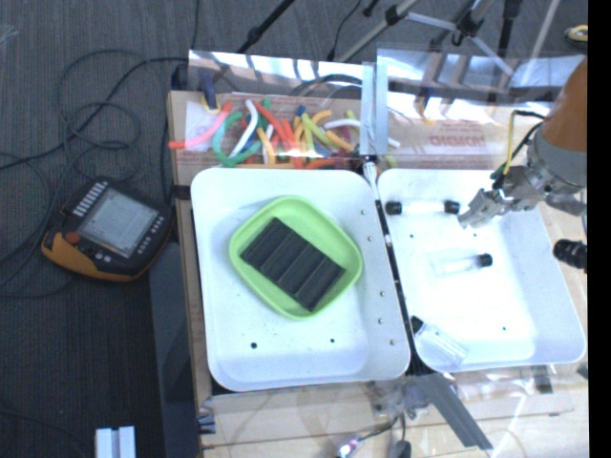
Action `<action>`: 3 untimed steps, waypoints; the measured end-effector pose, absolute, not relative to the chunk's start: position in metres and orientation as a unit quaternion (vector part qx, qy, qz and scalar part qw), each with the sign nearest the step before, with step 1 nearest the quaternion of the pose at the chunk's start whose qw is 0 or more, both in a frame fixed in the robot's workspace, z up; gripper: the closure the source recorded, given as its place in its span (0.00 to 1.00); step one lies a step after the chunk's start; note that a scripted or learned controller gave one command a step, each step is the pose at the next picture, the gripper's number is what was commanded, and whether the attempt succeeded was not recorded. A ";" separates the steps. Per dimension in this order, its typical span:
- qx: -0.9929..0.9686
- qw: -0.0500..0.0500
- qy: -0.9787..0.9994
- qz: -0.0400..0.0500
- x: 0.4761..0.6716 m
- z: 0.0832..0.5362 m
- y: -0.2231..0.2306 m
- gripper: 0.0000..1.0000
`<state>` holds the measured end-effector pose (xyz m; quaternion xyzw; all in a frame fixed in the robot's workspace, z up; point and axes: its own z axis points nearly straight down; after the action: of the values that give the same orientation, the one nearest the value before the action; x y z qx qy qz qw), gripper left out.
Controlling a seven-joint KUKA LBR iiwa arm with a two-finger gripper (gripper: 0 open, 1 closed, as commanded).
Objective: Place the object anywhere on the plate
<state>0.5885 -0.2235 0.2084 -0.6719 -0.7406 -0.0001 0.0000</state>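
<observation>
A green square plate (345, 248) lies in the left bin (286, 356). A dark grey ribbed slab (291, 263) rests flat on the plate, turned diagonally. My gripper (474, 209) hangs over the back of the right bin (516, 332), far from the plate. Its tip is close to a white pen with black ends (421, 206), on that pen's right. A clear tube with a black cap (462, 264) lies a little in front of the gripper on the bin floor.
A clear plastic piece (438, 343) sits at the right bin's front left corner. Coloured cords (272, 132) are heaped behind the left bin. A teach pendant (103, 229) lies on the floor at left. A metal divider post (373, 113) stands between the bins at the back.
</observation>
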 end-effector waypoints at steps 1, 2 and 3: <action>-0.652 0.001 -0.758 0.001 0.504 0.200 -0.157 1.00; -0.522 0.001 -0.853 0.000 0.484 0.183 -0.085 1.00; -0.512 0.001 -0.859 0.000 0.505 0.183 -0.031 1.00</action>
<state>0.5054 -0.0307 0.1827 -0.5117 -0.8592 0.0005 0.0014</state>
